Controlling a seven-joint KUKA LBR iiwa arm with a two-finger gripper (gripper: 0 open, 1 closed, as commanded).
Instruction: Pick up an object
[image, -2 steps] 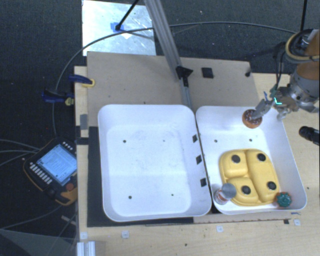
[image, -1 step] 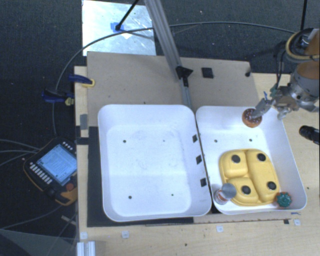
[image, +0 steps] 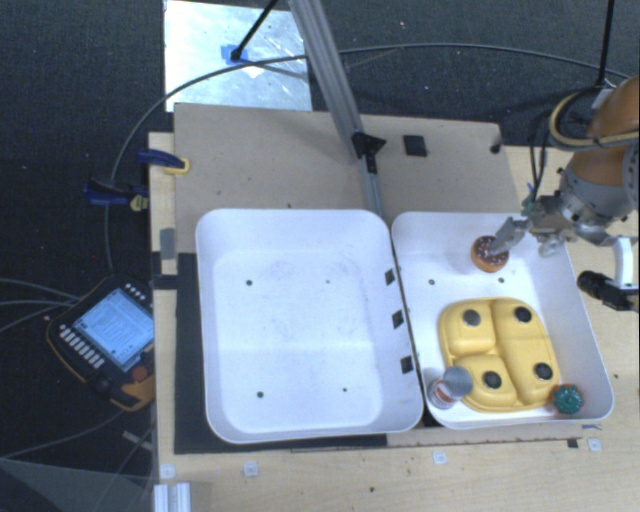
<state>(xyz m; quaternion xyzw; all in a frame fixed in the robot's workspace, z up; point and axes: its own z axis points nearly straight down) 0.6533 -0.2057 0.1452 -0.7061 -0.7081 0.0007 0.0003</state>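
On the bench (image: 280, 160): two shallow white bins side by side, left bin (image: 215, 300) and right bin (image: 420, 250), touching along the middle edge. In the far part of the right bin: small brown round object (image: 489, 254), pinkish on top, lying flat on the white floor, apart from the other pieces. Just beyond it, to the right and slightly farther: pincer (image: 507, 238), slanted down toward the left, tip at the object's far right edge, touching or just short of it, cannot tell which. Pincer's state: cannot tell, wide or narrow not readable at this size; nothing visibly gripped. Behind the pincer, at the right edge: grey arm (image: 600, 190) with orange band, hanging over the far right rim of the right bin. Nearer in the same bin: yellow moulded piece (image: 500, 352) with four lobes and dark dots, well clear of the brown object. Against the yellow piece's near left corner: small grey round thing (image: 455, 382). In the near right corner of the bin, beside the yellow piece: green ball (image: 567, 399). Off the bench, on the dark floor to the left: handheld control unit (image: 105, 335) with lit screen. Across the far side: slanted metal pole (image: 335, 80) ending at the bins' far junction.
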